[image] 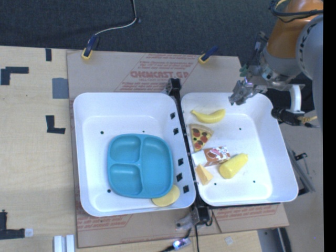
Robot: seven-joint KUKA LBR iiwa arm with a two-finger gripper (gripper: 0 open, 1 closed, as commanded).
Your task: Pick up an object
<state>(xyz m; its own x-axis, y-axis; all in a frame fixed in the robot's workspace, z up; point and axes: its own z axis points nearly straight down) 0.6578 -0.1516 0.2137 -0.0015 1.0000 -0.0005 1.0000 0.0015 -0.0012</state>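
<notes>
The right bin (262,190) serves as the landmark here, and the pickable things lie inside it, toward its left half: a yellow banana (209,115) near the bin's far wall, a pizza slice (200,136) just in front of the banana, a small red-and-white packet (217,154) in front of that, a yellow squash-like piece (232,165) touching the packet's right side, and a pale cheese wedge (203,174) just left of the squash, close to the bin's left wall. The gripper (239,96) hangs over the bin's far right corner, above the rim, well apart from all of these and holding nothing; whether its fingers are spread or closed cannot be told from this slant. The grey arm with its orange band (294,14) reaches in from beyond the bin's right side. Left of the right bin, touching it, sits the left bin (86,109), holding a blue divided plate (140,164) and a yellow slice (167,197) tucked at the plate's near edge.
</notes>
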